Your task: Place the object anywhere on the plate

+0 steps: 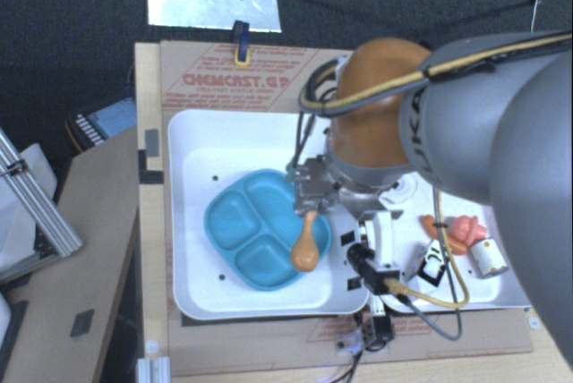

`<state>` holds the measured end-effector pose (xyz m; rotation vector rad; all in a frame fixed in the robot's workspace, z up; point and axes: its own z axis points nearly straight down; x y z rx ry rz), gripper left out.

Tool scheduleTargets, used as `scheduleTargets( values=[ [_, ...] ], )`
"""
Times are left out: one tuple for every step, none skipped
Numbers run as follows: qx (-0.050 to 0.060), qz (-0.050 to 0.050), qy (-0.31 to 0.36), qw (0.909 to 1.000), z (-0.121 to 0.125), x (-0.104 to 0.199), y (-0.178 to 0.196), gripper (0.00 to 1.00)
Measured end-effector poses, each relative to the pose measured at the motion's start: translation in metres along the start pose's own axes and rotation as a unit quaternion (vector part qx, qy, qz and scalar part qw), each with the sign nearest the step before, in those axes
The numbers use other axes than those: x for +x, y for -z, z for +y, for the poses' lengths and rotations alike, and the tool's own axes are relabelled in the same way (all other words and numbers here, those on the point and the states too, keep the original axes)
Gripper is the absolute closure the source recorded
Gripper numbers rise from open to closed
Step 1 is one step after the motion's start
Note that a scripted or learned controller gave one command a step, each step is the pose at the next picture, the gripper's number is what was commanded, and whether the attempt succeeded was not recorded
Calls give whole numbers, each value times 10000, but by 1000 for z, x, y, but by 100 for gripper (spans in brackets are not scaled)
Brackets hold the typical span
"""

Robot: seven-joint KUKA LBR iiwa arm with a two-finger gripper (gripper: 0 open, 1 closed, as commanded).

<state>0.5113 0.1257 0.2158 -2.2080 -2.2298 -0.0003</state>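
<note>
Camera view: pear (pixel 306 244) hangs stem-up over plate (pixel 260 229) right edge in left bin (pixel 192 193), neck pinched in jaws (pixel 309 208). Risk: release this near rim, round base rolls off into bin; thin neck grip may slip early.

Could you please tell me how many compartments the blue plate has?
3: one at the plate's left, one at its upper right, one at the bottom by the wooden spoon. The arm may hide part of it.
</note>
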Motion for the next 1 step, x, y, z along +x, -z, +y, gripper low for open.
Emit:
scheduleTargets(
  values=[
    [-11, -11, -37, 10000, 1, -4, 0, 0]
  ],
)
